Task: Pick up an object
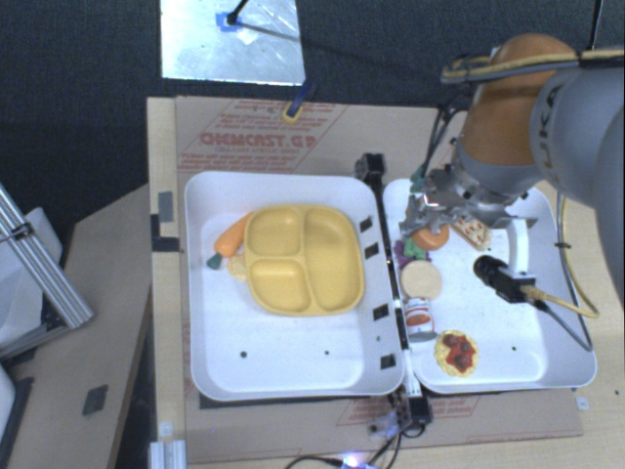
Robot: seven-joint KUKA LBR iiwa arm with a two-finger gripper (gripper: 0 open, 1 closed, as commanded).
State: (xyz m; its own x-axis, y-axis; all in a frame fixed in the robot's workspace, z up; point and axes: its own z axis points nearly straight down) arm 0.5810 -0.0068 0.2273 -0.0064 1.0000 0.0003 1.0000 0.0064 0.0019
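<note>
Nearest the camera, by the right bin's (547, 374) front edge, lies a small pizza toy (457, 352), with a red-labelled can (418, 318) and a round cream disc (421, 280) behind it along the inner wall. Further back the gripper (430, 215) sits over an orange round piece (431, 235) near the bin's rear-left corner, that piece just on its camera-facing side. Whether it has any hold I cannot tell.

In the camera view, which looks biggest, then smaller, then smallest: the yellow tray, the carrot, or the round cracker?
1. Yellow tray, by far the largest.
2. Carrot and round cracker look about alike, so I won't rank them.
</note>
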